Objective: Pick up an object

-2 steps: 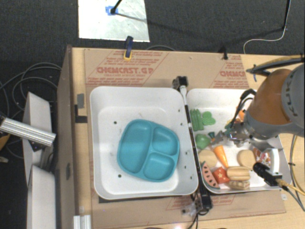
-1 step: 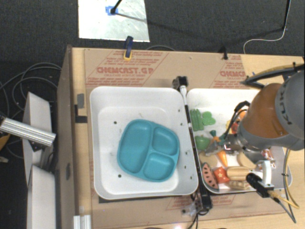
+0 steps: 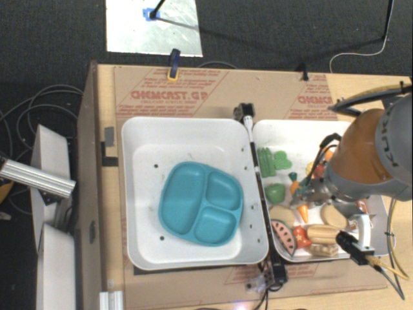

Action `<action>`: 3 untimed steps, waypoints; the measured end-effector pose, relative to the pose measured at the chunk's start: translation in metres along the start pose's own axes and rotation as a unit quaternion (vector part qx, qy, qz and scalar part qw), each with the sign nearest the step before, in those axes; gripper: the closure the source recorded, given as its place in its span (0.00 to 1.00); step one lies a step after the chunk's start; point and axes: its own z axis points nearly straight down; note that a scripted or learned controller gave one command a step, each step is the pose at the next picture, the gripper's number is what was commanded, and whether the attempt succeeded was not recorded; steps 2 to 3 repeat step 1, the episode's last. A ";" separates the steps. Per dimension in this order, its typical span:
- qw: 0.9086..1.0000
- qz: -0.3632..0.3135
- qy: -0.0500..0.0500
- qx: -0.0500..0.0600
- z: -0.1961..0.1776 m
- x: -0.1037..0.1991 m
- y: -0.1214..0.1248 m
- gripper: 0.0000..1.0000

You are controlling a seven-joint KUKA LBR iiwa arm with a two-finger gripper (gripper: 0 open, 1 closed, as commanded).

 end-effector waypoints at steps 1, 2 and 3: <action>1.000 -0.005 0.002 0.000 -0.119 0.059 0.051 1.00; 1.000 -0.005 0.002 0.000 -0.119 0.059 0.051 1.00; 1.000 -0.005 0.002 0.000 -0.119 0.059 0.051 1.00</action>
